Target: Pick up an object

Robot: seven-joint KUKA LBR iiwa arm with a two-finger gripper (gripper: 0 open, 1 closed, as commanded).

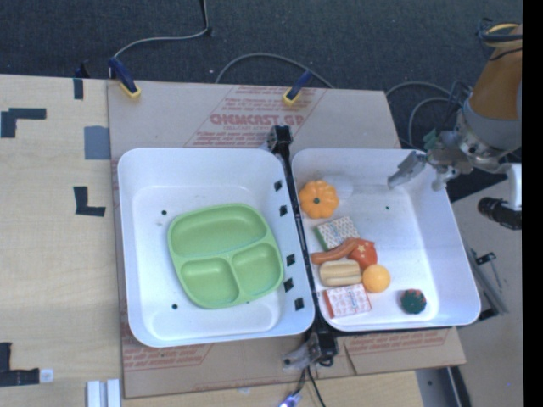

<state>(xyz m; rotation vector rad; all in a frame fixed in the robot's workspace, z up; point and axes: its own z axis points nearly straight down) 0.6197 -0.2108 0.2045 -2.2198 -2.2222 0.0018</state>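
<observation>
Camera view from above has the grey arm coming in from the right, its orange band high at the edge, wrist bent down toward the far right corner of the right bin (pixel 441 227). The gripper (pixel 420 170) hangs over that bin's upper rim, with one pale finger (pixel 405 171) slanting down-left and another stub beside it; the fingers stand apart, with nothing between them.

The objects lie well apart from it, along the bin's left side: an orange pumpkin (pixel 318 198), a checkered packet (pixel 338 231), a sausage (pixel 335 251) touching a red piece (pixel 364 252), a hot dog bun (pixel 340 271), an orange ball (pixel 376 278), a red-and-white packet (pixel 346 300) and a dark green-red ball (pixel 413 301).

The left bin (pixel 144 227) holds a green divided plate (pixel 225 254).

Red print on the cardboard (pixel 246 121) under the bins is too blurred for me to make out.
</observation>
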